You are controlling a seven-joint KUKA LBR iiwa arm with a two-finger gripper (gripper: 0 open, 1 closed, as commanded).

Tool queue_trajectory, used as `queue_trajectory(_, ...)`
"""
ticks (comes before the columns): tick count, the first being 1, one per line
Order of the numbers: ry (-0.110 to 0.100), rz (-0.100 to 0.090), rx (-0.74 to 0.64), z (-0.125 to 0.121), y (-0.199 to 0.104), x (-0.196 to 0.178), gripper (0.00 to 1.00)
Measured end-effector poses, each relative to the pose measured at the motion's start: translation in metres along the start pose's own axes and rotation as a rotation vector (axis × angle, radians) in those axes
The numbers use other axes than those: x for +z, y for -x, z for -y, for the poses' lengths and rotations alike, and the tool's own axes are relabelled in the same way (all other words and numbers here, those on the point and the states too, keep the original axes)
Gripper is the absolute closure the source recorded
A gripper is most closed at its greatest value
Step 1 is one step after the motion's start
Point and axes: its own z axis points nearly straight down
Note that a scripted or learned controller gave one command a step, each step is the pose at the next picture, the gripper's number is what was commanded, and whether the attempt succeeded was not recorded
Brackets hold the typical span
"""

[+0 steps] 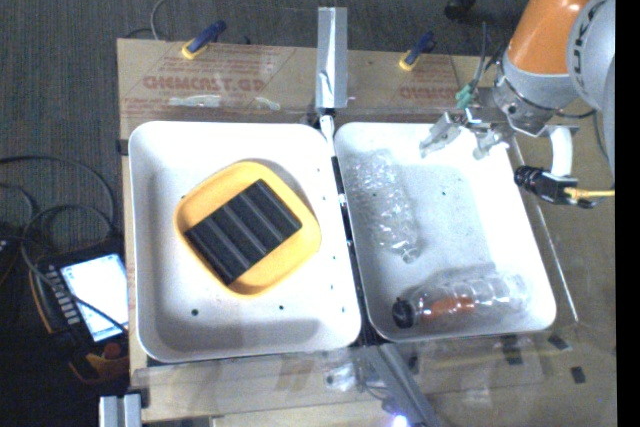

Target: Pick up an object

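Worktop: brown board, printed lettering, two clamps along the 12 o'clock edge.

Two white bins, shallow, smooth moulded plastic, rounded corners. Left bin carries a yellow tray, soft-cornered, with a black ribbed insert seated in it, turned on a slant.

Right bin carries two bottles. Clear bottle lies toward 10 o'clock of the bin, crumpled, thin and glossy, long axis running 12 to 6. Second bottle lies along the 6 o'clock wall, clear with reddish contents and a dark cap at its 9 o'clock end.

Arm: grey, orange band, entering at 2 o'clock. Gripper hangs over the bin's 12 o'clock rim, fingers spread apart, nothing between them.

My read: approach step, no target closed on yet. I'd go for the clear bottle, nearest the gripper. Fingers should straddle its short axis, squarely across the body. Thin crinkled plastic will likely buckle and slip, so I'd descend low and centre well before closing. The capped bottle looks stiffer but hugs the wall; poor finger clearance there.
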Motion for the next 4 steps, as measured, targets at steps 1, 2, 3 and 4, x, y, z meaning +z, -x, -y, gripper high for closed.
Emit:
queue_trajectory(1,0.008,0.002,-0.088,0.054,-0.05,0.11,0.0)
queue_trajectory(2,-0.003,-0.002,-0.1,-0.012,-0.039,0.114,0.0)
queue_trajectory(3,0.015,0.006,-0.237,0.03,-0.05,0.113,0.0)
queue_trajectory(4,0.019,0.006,-0.257,0.108,-0.047,0.113,0.0)
